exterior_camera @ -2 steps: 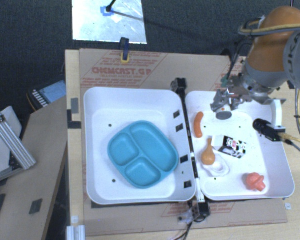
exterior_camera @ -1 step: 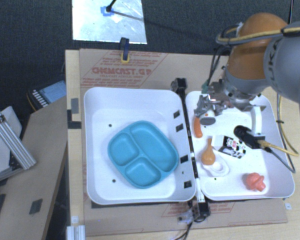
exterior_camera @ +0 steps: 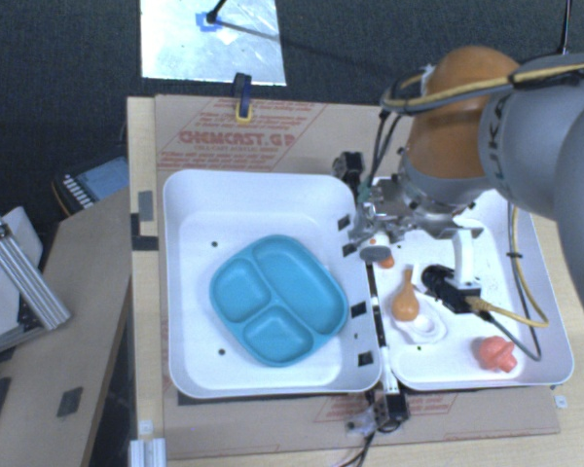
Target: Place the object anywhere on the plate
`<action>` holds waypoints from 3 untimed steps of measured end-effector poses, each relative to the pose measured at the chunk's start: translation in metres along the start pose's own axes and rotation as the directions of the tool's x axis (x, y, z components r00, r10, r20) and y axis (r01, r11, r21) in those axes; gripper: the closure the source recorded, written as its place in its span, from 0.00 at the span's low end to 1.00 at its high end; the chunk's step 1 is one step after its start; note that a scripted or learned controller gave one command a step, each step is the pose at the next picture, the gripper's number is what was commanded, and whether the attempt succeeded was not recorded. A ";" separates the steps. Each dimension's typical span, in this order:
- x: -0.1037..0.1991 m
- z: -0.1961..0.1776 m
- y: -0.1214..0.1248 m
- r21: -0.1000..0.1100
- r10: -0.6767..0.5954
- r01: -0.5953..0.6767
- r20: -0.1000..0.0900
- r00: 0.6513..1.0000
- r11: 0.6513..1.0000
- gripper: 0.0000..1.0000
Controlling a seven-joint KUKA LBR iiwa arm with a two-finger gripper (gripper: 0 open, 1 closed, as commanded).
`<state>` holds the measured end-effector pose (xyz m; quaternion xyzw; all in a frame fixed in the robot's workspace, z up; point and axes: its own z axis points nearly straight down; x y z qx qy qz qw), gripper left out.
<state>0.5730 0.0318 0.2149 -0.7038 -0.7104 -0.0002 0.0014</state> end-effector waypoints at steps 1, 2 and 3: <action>0.053 -0.002 -0.009 -0.002 -0.001 0.001 -0.001 1.000 1.000 1.00; 0.104 -0.014 -0.035 -0.001 -0.002 0.002 -0.001 1.000 1.000 1.00; 0.101 -0.013 -0.034 -0.002 0.006 -0.006 0.002 1.000 1.000 0.00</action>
